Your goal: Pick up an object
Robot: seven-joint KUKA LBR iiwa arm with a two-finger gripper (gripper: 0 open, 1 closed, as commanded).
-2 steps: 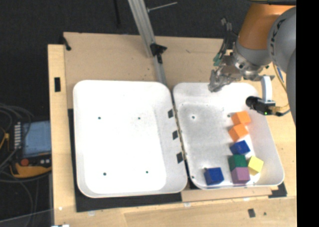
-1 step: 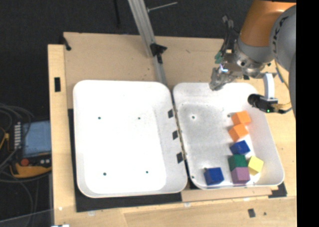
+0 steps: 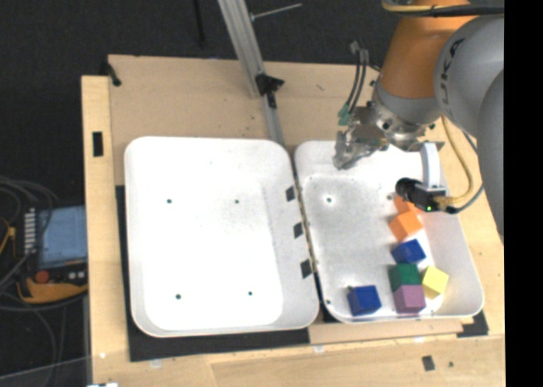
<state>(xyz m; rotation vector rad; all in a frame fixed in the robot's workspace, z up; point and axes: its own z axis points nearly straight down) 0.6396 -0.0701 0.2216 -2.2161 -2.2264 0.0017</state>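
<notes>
My gripper (image 3: 346,154) hangs over the far left corner of the right bin (image 3: 356,232), with nothing seen between its fingers. Several small blocks lie in that bin's near right part, well away from the gripper: an orange block (image 3: 406,223), a blue block (image 3: 409,251), a green block (image 3: 405,275), a yellow block (image 3: 435,280), a purple block (image 3: 410,298) and a second blue block (image 3: 364,300) nearer the front edge.
The left bin (image 3: 208,232) sits beside the right one. A slanted metal rail (image 3: 242,37) runs from the top down to the bins' far junction. A black cable connector (image 3: 416,193) hangs near the orange block.
</notes>
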